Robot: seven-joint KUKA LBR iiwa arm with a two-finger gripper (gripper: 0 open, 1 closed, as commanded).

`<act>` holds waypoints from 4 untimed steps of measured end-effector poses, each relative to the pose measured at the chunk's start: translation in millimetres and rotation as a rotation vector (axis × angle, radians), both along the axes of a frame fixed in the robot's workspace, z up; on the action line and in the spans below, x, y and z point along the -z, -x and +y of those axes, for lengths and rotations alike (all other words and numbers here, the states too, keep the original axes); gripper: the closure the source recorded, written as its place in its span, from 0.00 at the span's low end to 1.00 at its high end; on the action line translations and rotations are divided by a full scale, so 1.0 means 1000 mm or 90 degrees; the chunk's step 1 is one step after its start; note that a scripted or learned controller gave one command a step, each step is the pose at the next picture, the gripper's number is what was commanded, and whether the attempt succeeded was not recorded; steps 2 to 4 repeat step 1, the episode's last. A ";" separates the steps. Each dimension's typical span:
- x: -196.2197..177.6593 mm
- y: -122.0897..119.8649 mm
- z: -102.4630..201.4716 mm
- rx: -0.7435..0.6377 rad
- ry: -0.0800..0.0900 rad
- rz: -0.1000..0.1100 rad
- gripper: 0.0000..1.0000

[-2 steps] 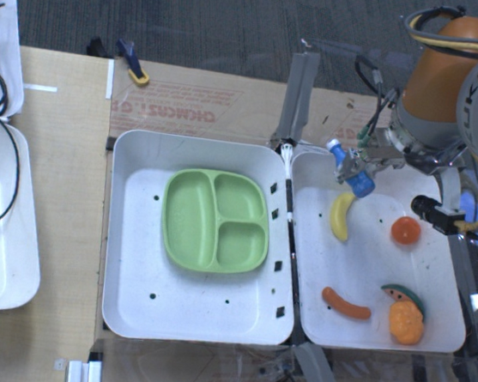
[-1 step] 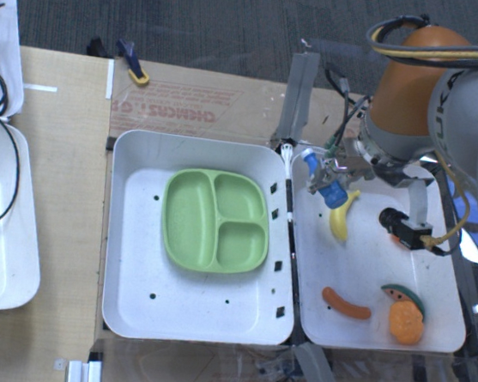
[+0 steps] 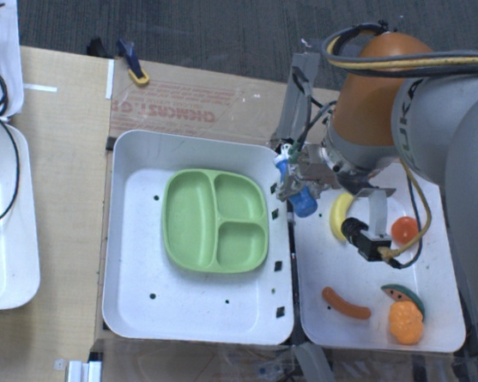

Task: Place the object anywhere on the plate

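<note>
Plate (image 3: 215, 221): pale green, three sections. Bins (image 3: 129, 241): white, black dots. Banana (image 3: 340, 216): yellow. Blue object (image 3: 304, 204) at bin edge. Sausage (image 3: 347, 305): red-orange. Orange fruit (image 3: 405, 322); orange-red ball (image 3: 404, 229). Counter (image 3: 67, 113): light wood.

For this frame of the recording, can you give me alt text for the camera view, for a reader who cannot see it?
A grey robot arm with an orange band reaches in from the right, its tool at the divide between two white bins, with something blue at its tip. The left bin holds a green divided plate; the right bin holds a banana, a sausage and an orange fruit.
</note>
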State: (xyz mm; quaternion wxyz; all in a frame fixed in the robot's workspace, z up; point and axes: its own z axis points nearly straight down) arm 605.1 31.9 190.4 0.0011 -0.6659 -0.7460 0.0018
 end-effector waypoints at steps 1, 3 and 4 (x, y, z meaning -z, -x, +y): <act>0.000 0.000 0.000 0.000 0.000 0.000 0.00; 0.000 0.000 0.000 0.000 0.000 0.000 0.00; 0.000 0.000 0.000 0.000 0.000 0.000 0.00</act>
